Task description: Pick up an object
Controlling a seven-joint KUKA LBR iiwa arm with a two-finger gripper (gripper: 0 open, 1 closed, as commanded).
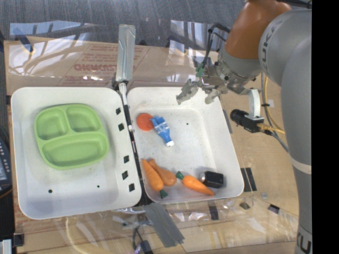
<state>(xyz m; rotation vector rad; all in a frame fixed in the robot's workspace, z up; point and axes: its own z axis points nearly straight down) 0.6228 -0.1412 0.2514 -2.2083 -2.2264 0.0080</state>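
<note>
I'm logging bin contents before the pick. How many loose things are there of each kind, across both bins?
Toy carrots: 3
Orange-red ball: 1
Blue-and-white toy: 1
Black block: 1
Green divided plate: 1
Total: 7

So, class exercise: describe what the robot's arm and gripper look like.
The arm is thick, rounded and grey, with an orange band above the wrist. The gripper is a small metal-grey unit with two slim fingers. Thin dark cables loop near the wrist.
</note>
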